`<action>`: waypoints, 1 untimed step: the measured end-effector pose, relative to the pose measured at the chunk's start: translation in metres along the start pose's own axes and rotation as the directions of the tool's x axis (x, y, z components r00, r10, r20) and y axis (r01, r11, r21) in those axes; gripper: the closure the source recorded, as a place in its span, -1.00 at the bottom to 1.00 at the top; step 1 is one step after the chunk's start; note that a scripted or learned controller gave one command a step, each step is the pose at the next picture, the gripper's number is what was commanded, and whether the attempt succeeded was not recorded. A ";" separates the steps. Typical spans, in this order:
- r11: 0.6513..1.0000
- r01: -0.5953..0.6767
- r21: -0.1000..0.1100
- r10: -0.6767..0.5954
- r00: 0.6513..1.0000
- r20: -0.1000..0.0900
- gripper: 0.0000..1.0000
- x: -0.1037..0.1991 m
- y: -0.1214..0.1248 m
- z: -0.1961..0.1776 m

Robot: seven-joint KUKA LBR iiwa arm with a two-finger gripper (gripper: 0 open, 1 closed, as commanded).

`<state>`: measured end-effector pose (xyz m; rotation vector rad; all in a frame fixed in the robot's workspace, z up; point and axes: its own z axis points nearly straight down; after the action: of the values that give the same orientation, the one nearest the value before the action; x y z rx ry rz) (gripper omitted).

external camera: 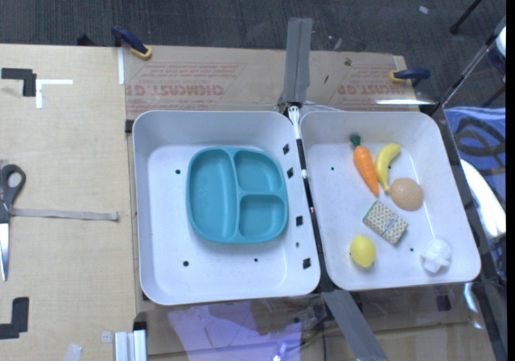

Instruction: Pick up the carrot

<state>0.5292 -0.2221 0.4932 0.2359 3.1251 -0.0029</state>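
The orange carrot with a dark green top lies in the right bin, in its upper middle, pointing toward the bin's near side. A yellow banana lies right beside it on the right, close enough that the two may touch.
In the right bin also lie a brown egg, a patterned sponge block, a yellow lemon and a white crumpled object. The left bin holds a teal divided plate. Scissors rest on the bench at far left.
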 end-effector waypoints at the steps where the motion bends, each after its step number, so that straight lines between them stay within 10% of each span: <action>1: 0.964 0.266 0.000 -0.266 0.964 0.002 1.00 0.008 -0.001 0.000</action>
<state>0.5208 -0.2222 0.4935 -0.1857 3.1272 -0.0042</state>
